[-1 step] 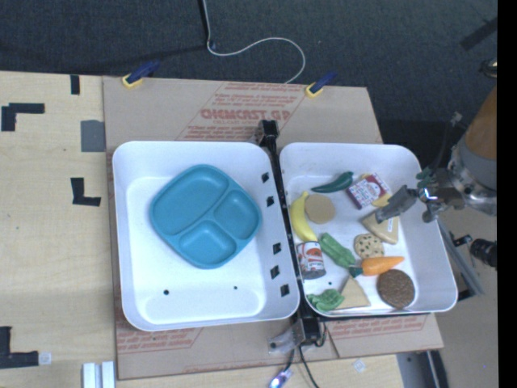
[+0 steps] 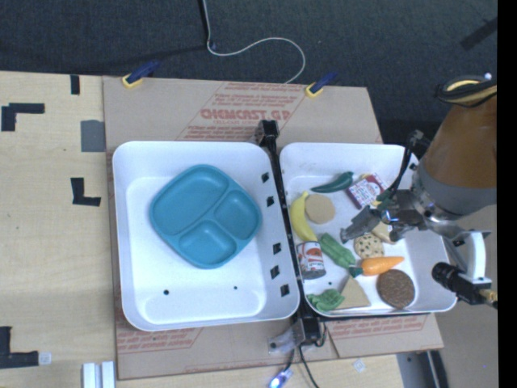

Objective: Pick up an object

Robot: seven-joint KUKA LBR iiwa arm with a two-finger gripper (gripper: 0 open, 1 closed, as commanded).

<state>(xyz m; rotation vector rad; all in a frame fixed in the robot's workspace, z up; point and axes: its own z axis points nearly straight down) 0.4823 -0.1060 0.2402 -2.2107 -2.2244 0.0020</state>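
Observation:
The right bin [image 2: 388, 153] holds a jumble of toy food. A yellow banana [image 2: 300, 217] lies by its left wall beside a tan round biscuit [image 2: 320, 209]. Further back are a green pepper [image 2: 333, 183] and a dark red packet [image 2: 365, 191]. Toward the front lie a green pickle [image 2: 338, 250], a small can [image 2: 312, 259], an orange carrot [image 2: 380, 265], a brown round patty [image 2: 396, 288], a pale wedge [image 2: 353, 293] and a green leaf [image 2: 325, 300]. My gripper [image 2: 365, 226] reaches in from the right, low over a chocolate-chip cookie [image 2: 366, 246]. I see nothing held in it.
A blue divided plate [image 2: 206, 215] lies in the left bin [image 2: 129, 217]. A black divider with clips [image 2: 279, 217] runs between the bins. The arm's grey body [image 2: 460, 168] overhangs the right bin's right side. A cable [image 2: 250, 48] trails on the dark floor behind.

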